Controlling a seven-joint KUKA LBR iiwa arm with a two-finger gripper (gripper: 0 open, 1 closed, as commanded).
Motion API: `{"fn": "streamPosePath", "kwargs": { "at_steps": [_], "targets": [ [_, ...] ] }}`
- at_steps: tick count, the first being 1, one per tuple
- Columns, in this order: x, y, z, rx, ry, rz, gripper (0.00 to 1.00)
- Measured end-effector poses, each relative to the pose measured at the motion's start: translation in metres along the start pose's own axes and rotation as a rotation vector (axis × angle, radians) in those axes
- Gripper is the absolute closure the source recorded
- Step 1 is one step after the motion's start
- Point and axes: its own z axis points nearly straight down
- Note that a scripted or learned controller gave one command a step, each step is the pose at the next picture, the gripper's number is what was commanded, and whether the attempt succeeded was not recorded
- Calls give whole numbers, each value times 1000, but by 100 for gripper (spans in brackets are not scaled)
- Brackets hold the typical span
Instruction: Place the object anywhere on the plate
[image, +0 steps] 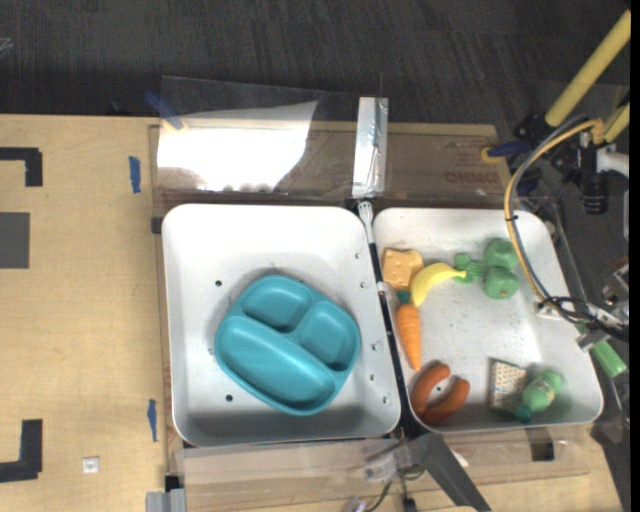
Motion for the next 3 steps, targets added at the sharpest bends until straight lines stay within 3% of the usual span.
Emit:
{"fn": "streamPosePath", "kwargs": {
  "at_steps": [1,2,3],
  "targets": [
    [-1,10,0,1,2,400,100],
    [-1,10,0,1,2,401,0],
    [-28,-4,-150,11,9,507,0]
  ]
}}
